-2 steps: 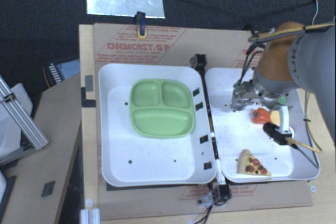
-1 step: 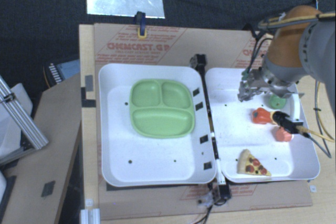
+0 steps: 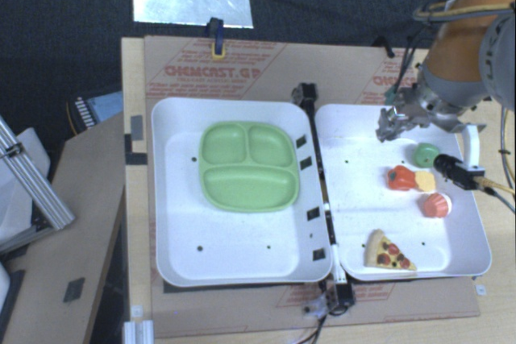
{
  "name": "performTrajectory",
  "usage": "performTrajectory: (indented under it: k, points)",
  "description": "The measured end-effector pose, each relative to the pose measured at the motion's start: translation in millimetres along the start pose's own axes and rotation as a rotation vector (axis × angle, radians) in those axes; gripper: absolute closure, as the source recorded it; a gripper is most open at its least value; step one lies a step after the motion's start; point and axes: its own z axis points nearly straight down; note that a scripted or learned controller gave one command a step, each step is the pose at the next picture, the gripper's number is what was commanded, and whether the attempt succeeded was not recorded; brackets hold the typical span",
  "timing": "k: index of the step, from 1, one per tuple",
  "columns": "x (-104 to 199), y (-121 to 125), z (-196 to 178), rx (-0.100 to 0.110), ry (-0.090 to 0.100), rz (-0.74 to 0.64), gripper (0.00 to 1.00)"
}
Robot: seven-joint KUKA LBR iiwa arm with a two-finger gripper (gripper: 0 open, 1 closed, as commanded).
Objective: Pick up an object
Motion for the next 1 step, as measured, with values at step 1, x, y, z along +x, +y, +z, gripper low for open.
performTrajectory:
  k: [1]
  points:
    - [49.3, -13.6, -13.7, 0.005, 0.003, -0.005, 1.00]
